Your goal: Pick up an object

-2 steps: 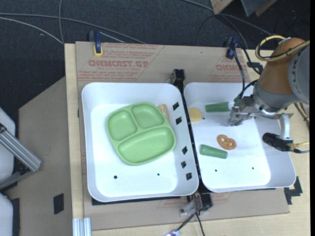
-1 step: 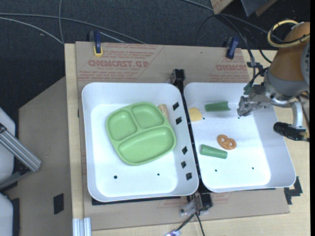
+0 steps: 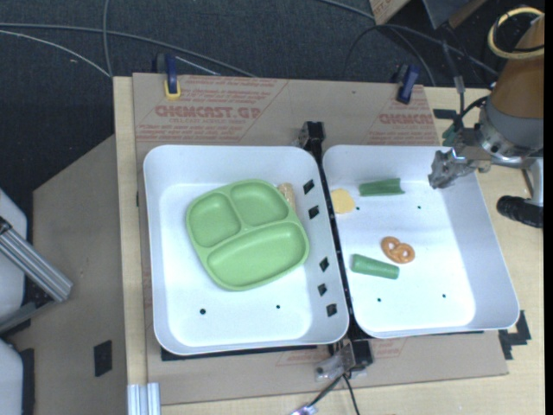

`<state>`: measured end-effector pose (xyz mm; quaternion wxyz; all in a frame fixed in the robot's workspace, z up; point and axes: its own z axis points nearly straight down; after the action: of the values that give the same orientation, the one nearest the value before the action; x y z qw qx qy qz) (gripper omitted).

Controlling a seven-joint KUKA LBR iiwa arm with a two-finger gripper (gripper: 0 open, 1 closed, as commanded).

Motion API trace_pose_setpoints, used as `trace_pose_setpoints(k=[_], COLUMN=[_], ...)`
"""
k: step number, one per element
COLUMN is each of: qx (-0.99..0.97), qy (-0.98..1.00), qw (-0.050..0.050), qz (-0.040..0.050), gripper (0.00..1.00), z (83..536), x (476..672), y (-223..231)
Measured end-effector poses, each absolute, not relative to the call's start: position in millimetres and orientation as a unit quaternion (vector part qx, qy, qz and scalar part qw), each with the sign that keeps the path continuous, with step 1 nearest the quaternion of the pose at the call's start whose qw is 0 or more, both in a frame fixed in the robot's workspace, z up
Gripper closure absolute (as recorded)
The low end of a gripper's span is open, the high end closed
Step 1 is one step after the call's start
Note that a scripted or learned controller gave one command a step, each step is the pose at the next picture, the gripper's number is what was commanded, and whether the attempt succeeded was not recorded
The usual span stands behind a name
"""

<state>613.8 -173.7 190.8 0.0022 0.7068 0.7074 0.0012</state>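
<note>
Looking down on the bench, I see two shallow white plastic bins side by side on a brown cardboard sheet [image 3: 216, 102] printed with red lettering. The right bin [image 3: 484, 266] holds four small items. A short green cylindrical piece [image 3: 380, 188] lies flat near the far wall, its long axis running left to right. Just beside it, toward the divider, sits a pale yellow wedge-shaped piece [image 3: 343, 201]. Nearer the middle of the bin floor lies a small orange pretzel-shaped piece [image 3: 397, 250], and just in front of it, close but whether touching I cannot tell, a second green elongated piece [image 3: 374, 267] lies at a slight slant. The left bin [image 3: 164, 232] carries a light green three-compartment plastic tray [image 3: 247, 233], turned at an angle, with a small tan object [image 3: 286, 194] at its far right corner.

The grey arm with its orange band [image 3: 521, 85] enters from the right. Its metal two-finger gripper [image 3: 443, 171] hangs at the far right part of the right bin, well apart from the pretzel piece and to the right of the first green cylinder. I see nothing between its fingers; how far they are spread I cannot tell.
</note>
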Motion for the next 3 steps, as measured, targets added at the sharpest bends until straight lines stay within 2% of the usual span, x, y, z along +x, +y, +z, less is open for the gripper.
trace_pose_setpoints(k=[1, 3], qx=[0.707, 0.707], qy=[0.707, 0.708], qw=[0.001, -0.001], qz=[0.0007, -0.0002], gripper=[1.0, 1.0], z=[233, 250], x=[615.9, 592.3], y=[-172, -70])
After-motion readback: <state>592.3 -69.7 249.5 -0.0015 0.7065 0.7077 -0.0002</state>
